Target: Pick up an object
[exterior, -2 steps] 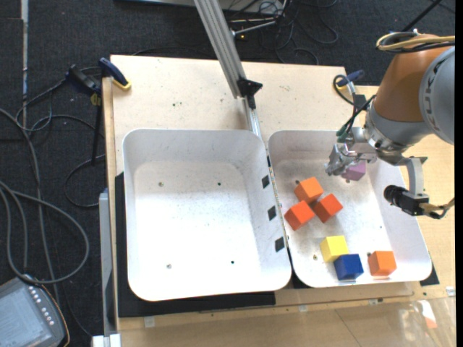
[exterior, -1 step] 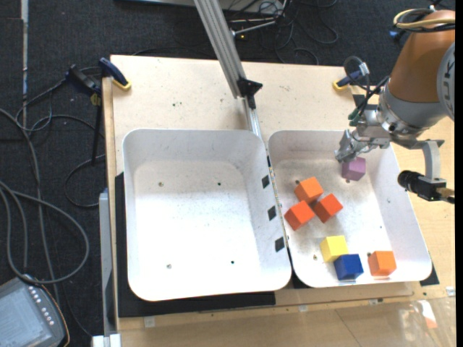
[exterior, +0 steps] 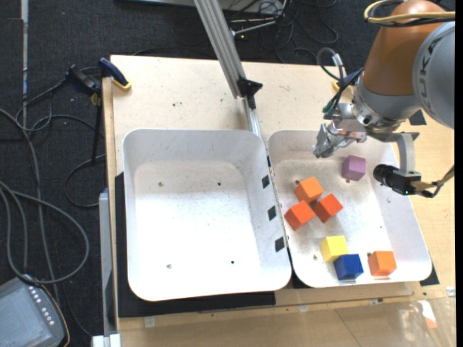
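Note:
Several small blocks lie in the right bin (exterior: 405, 215). A purple block (exterior: 354, 168) rests near the back. Three orange-red blocks (exterior: 312, 202) cluster in the middle. A yellow block (exterior: 333, 247), a blue block (exterior: 348, 266) and an orange block (exterior: 381, 262) sit near the front. My gripper (exterior: 325, 147) hangs over the back of the right bin, just left of the purple block and above the orange cluster. Nothing shows between its fingers.
The left bin (exterior: 145, 194) stands beside the right one, sharing a middle wall. A slanted metal rod (exterior: 221, 38) crosses the bench behind the bins. A blue-and-yellow clamp (exterior: 101, 78) grips the bench's back left corner. A black camera unit (exterior: 394, 178) hangs beside the wrist.

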Available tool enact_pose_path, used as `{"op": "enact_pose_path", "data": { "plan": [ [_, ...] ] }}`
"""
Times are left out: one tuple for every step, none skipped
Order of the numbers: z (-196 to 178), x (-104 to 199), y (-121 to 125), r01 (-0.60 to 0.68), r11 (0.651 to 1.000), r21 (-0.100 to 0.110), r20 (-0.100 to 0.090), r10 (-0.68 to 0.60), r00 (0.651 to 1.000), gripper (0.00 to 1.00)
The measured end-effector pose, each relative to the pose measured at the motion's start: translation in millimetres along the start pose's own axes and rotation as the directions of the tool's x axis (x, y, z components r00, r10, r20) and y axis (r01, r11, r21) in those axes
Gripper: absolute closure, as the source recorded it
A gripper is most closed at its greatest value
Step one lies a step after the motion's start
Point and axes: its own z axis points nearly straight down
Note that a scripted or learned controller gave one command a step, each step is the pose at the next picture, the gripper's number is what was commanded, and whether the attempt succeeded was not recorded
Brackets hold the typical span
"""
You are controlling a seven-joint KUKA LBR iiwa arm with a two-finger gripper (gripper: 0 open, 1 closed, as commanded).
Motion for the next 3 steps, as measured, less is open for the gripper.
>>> {"op": "enact_pose_path", "data": {
  "plan": [
    [8.8,55.1,-4.0,0.000,1.000,0.005,-0.001,0.000,1.000,1.00],
    [18.1,111.0,-2.9,0.001,1.000,0.005,-0.001,-0.001,1.000,1.00],
    [3.1,164.3,4.5,0.000,1.000,0.001,-0.001,0.000,1.000,1.00]
  ]
}}
